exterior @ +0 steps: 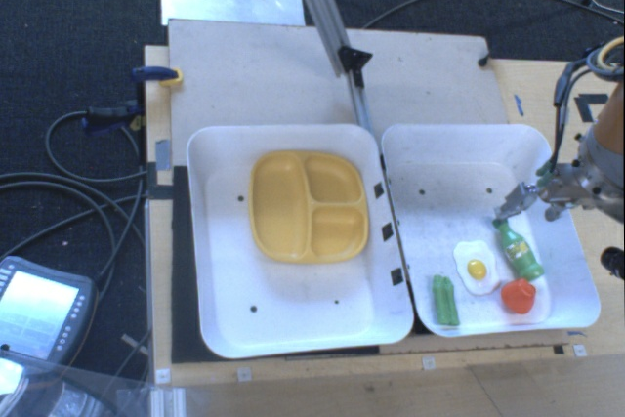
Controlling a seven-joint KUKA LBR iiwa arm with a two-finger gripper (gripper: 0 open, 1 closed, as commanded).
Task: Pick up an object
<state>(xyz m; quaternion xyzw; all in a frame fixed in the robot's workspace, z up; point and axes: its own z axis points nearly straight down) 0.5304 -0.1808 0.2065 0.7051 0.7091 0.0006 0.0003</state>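
Observation:
The right bin (459,161) holds four toy items near its front right corner. A green bottle (520,252) lies with its cap toward the back. Left of the bottle is a fried egg (477,268), with a green pea pod (445,300) in front of the egg and a red pepper (519,295) in front of the bottle. My gripper (512,206) reaches in from the right and hangs just behind the bottle's cap, over the bin floor. Nothing shows in its grasp.
The left bin (220,308) bears a yellow divided plate (309,206). A slanted metal pole (327,5) crosses the back of the bench down to the gap between the bins. Cables and a pendant lie on the floor at left.

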